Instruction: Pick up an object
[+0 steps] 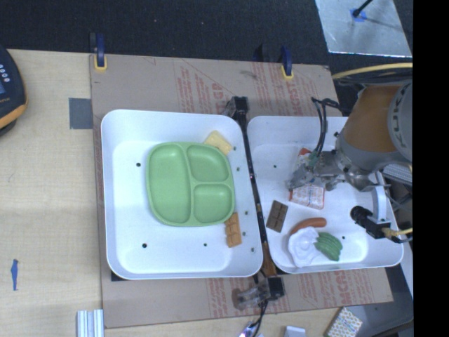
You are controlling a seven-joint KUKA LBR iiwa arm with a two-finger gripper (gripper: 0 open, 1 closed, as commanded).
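Clutter sits nearest in the right bin (280,128): a white lump (303,246) with a green piece (328,245) touching it at the bin's six o'clock, an orange sausage (309,224) just beyond, and a brown bar (278,216) toward eight o'clock. Further in, a red-and-white packet (309,196) lies near the centre, and the gripper (313,173) is right at its twelve o'clock edge, though whether it's apart or closed, I cannot tell. Over in the left bin (119,188), a tan cracker (233,230) lies at five o'clock of the green divided plate (189,183) and a yellow piece (219,142) at one o'clock.
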